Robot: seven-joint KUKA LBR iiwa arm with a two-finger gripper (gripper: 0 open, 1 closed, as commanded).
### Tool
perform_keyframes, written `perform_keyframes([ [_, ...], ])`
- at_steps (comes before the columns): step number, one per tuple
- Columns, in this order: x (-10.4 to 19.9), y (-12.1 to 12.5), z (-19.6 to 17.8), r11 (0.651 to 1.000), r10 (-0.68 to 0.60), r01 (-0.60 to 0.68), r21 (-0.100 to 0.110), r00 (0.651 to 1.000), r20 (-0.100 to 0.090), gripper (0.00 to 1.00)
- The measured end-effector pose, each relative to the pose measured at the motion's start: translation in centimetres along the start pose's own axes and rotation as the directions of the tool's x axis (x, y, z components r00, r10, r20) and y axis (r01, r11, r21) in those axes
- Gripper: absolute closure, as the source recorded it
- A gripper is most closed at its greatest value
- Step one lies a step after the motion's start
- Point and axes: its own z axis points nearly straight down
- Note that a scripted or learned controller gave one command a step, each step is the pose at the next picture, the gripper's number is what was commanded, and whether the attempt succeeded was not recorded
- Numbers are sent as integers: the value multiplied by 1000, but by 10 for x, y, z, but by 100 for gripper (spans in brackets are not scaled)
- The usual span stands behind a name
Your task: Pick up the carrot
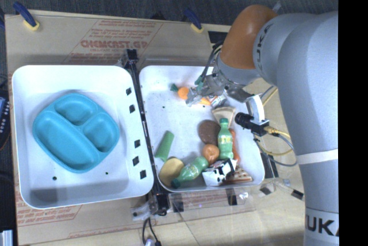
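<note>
Arm: reaches in from the right, over the right bin (pixel 150 124).
Gripper (pixel 201 91): low at the bin's far side, likely placed to take the carrot; whether it is spread or pinching cannot be told.
Carrot (pixel 184 92): small and orange, touching or just beside the gripper's tip.
Carrot axis: too small to tell.
Other food: piled at the bin's near right.
Left bin: holds a blue tray (pixel 75 131).
</note>
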Motion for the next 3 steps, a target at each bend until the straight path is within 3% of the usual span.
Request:
perform_keyframes([
  [1, 46, 17, -38, 934, 358, -358, -4, 934, -3, 100],
  [2, -4, 33, -60, 947, 322, -322, -6, 947, -3, 100],
  [3, -3, 33, -59, 947, 321, -321, -4, 947, -4, 0],
])
